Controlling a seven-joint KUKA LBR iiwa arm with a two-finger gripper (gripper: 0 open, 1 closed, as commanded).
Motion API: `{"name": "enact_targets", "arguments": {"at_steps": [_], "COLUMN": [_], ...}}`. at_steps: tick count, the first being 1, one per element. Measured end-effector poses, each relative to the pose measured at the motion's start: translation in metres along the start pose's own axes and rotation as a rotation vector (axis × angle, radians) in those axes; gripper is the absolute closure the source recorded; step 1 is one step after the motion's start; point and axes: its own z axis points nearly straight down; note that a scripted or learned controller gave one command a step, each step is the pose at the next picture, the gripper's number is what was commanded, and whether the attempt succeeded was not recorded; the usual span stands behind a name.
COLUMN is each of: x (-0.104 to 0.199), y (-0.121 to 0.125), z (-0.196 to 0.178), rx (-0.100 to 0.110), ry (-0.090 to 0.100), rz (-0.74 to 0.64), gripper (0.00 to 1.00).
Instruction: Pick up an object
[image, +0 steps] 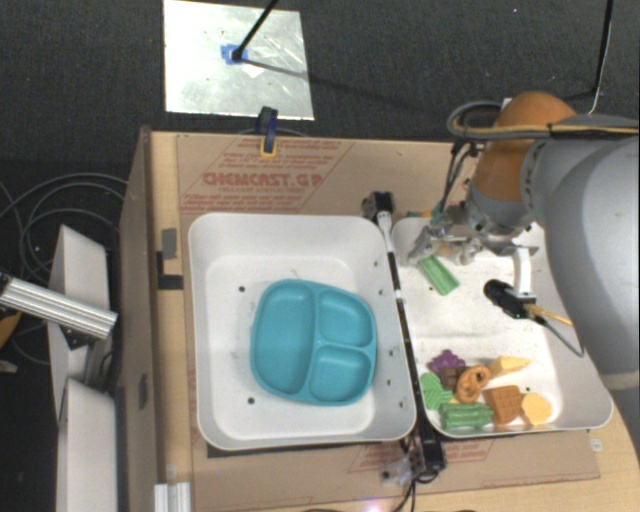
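Seemingly early in the pick, with nothing clearly lifted yet. Viewed from above at a slant: two white bins side by side on a bench.

Left bin (225, 300), centre-left of the frame, holding a blue plate (313, 342) with three compartments. Right bin (465, 325), right of centre, entered by a grey arm from the right edge.

Gripper (447, 250) low over the upper left corner of the right bin, close to the divide between the bins. Cannot tell whether wide or narrow; too blurred and crowded with metal parts.

Just below the gripper, touching it or nearly so, a green block (438, 275), tilted. Cannot tell whether resting on the bin floor or raised a little. No sure grasp to report.

Along the lower edge of the right bin, well apart from the gripper, a cluster of toy food: purple grapes (447, 361), a brown pretzel (472, 379), a yellow wedge (511, 366), a tan cookie (505, 402), an orange disc (537, 408) and a green pod (465, 416).

Judged so far: gripper brought to the green block. Left to do: close on it, if not already closed, then raise it clear of the bin.
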Motion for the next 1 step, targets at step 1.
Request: {"name": "enact_targets", "arguments": {"at_steps": [1], "x": [0.0000], "y": [-0.0008], "z": [-0.0102], "rx": [0.006], "ry": [0.000], "rz": [-0.004], "gripper": [1.00]}}
